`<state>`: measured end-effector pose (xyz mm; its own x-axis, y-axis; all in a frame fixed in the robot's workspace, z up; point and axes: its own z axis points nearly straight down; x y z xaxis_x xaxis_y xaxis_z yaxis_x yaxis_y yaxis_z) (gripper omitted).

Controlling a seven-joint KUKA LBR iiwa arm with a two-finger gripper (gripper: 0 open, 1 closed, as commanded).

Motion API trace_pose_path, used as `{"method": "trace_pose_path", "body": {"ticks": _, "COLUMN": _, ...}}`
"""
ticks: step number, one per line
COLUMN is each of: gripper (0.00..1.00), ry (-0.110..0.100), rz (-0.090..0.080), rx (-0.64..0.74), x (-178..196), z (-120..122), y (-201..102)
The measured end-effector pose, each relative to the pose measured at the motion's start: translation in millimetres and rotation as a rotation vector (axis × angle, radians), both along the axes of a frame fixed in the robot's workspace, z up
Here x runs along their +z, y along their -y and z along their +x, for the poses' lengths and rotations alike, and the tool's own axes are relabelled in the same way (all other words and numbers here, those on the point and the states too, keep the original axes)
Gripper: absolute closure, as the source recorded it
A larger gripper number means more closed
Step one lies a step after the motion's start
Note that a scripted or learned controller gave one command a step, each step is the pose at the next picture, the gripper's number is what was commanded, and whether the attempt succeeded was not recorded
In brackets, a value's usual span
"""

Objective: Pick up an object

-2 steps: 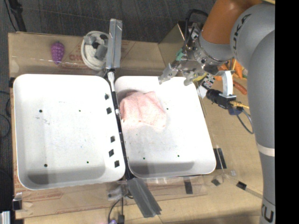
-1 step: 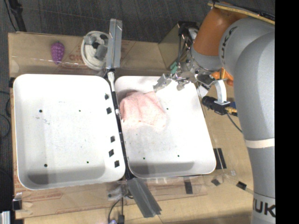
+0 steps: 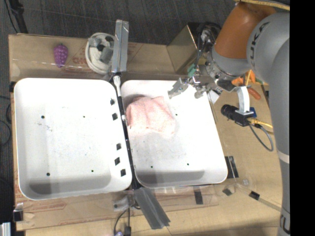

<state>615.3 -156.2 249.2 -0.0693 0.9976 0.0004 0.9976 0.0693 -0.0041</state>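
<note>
Brown bench (image 3: pixel 39 58) bears two white bins (image 3: pixel 64 136), purple object (image 3: pixel 60 54), cord coil (image 3: pixel 98 52).

One fixed camera looks down on my table (image 3: pixel 147 53) at a slant from above, far enough back to take in both white bins (image 3: pixel 64 181) side by side, while my arm (image 3: pixel 266 38) enters from the frame's upper right

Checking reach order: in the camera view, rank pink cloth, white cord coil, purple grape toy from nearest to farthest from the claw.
From the claw:
1. Pink cloth, right bin, just lower left.
2. White cord coil, bench behind the bins.
3. Purple grape toy, far left on the bench.
</note>
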Motion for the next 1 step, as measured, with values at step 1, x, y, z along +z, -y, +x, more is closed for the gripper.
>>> {"method": "trace_pose_path", "body": {"ticks": 1, "gripper": 0.00, "ry": -0.004, "rz": 0.002, "rx": 0.050, "x": -38.1, "z": 21.3, "y": 3.8}}
